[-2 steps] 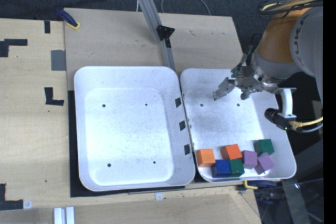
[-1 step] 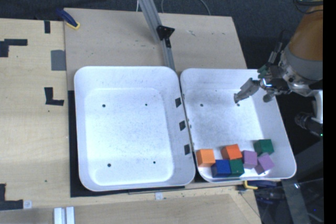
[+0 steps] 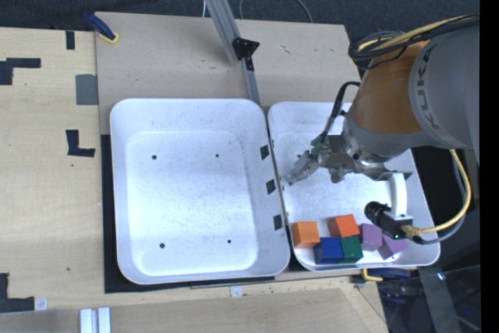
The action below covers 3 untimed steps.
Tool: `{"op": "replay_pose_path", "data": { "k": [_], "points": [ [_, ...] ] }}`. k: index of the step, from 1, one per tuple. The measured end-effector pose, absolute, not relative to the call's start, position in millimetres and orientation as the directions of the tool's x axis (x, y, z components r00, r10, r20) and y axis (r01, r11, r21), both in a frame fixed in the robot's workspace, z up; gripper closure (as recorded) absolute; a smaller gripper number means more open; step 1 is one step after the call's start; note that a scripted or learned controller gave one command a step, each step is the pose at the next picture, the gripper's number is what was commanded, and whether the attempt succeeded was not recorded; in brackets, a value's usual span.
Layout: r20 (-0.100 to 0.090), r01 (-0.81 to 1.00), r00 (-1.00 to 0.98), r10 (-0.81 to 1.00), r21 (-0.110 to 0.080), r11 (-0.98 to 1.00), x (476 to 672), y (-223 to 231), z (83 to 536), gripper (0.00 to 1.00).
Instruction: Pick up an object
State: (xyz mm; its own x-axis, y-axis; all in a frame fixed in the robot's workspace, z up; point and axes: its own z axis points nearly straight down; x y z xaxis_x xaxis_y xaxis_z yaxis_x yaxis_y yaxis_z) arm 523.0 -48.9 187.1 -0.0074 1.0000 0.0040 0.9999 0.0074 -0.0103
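At far left, a pale wooden bench (image 3: 47,168) with a few dark marks and a grey patch. In the upper left, a small blue and yellow thing (image 3: 102,26) lying on the board. In the middle of the frame, the left bin (image 3: 187,191), white, shallow, with only tiny dark dots on its floor. From the top centre, a grey metal bar (image 3: 221,8) running down at a slant, with a black clamp near the bins' upper edge. Touching the first bin on its right side, the right bin (image 3: 312,129). Above the upper part of this bin's floor, the gripper (image 3: 300,166), pointing left and down, fingers spread apart, nothing between them. Along the lower edge of the right bin, well apart from the gripper, a tight group of blocks: orange block (image 3: 306,232), blue block (image 3: 330,249), second orange block (image 3: 343,226), green block (image 3: 352,248), purple block (image 3: 372,235). At right, the grey arm (image 3: 437,97) with its orange band, and a yellow cable (image 3: 456,210) curving down.
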Motion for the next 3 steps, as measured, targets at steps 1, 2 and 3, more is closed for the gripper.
{"op": "replay_pose_path", "data": {
  "k": [1,2,3],
  "points": [
    [-0.004,1.000,-0.001,1.000,0.010,0.001,607.2,-94,262,0.00],
    [-0.005,1.000,0.007,1.000,-0.001,-0.007,587.1,-181,259,0.00],
    [0.002,1.000,-0.001,1.000,-0.010,0.001,579.8,-156,116,0.00]
  ]
}}
